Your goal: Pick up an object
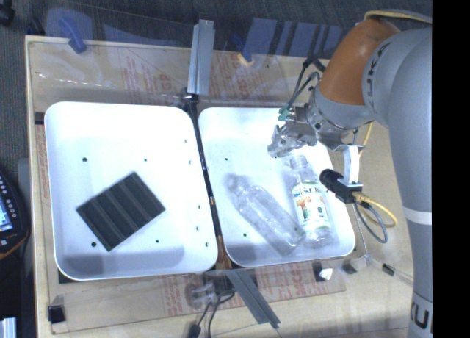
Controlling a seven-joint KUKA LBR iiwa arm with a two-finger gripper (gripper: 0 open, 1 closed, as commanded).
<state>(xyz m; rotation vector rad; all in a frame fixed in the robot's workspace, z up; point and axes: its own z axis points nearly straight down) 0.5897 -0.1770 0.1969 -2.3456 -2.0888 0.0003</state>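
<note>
I am working in a robot lab: two white bins (117, 120) sit on a wood bench (110, 72), with a big grey arm (396, 94) and loose cables (374, 215).

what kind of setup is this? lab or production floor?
Most likely a lab bin-picking test cell, not production. Cues: two shallow white bins side by side on a wooden bench, a loose mix of test items, two clear plastic bottles and a black ribbed pad, and one gripper working over the right bin.
</note>
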